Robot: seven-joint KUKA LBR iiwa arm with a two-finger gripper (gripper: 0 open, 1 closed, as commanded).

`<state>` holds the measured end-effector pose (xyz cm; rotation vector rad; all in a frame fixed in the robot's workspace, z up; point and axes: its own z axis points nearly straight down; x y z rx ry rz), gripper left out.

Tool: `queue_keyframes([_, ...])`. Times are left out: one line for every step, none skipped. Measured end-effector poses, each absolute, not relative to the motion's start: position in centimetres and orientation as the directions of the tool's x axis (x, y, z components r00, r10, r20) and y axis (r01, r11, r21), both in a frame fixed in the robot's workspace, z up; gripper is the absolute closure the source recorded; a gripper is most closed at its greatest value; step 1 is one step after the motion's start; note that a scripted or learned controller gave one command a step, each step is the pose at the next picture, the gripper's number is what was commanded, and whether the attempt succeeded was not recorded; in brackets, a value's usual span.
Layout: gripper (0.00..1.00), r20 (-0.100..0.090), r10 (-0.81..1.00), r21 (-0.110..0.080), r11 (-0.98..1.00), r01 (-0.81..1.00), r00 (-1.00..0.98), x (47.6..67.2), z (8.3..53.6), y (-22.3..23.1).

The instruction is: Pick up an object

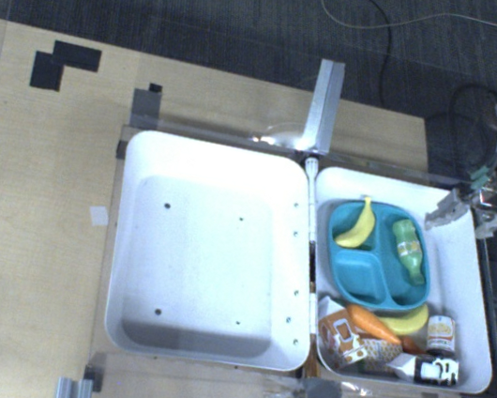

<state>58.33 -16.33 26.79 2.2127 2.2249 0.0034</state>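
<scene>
— Orange first: a carrot (375, 323) lies at the near end of the right bin (479, 310), slanting across a brown printed packet (344, 339). What sits beside it?

— Just right of the carrot tip stands a small jar (440, 331) with a pale label, and below that a black-and-white box (436, 371) rests against the bin's near wall. A yellow banana-like piece (406, 318) curves under the edge of the blue tray (377, 261), touching the carrot.

— And the tray itself?

— It is a divided blue tray in the middle of that bin. A second yellow banana (357, 226) lies in its far-left compartment; a pale green bottle (409, 246) lies in the far-right one. The near compartment holds nothing I can make out.

— The left bin (206, 251)?

— White, just beside the right one, on the pale wooden surface (24, 230).

— Where is the hand?

— The hand (448, 211) hangs over the far-right corner of the right bin, reaching in from the right — one grey finger (443, 213) points down-left toward the tray, apart from every object. Whether its fingers stand wide or narrow, I cannot tell; nothing shows between them.
</scene>
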Motion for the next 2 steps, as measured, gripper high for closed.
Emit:
queue_keyframes([0.0,-0.001,0.985,0.002,0.173,0.985,-0.173,49.7,14.0,-15.8])
queue_keyframes([0.0,-0.009,0.96,0.017,0.281,0.959,-0.281,57.0,9.4,-14.2])
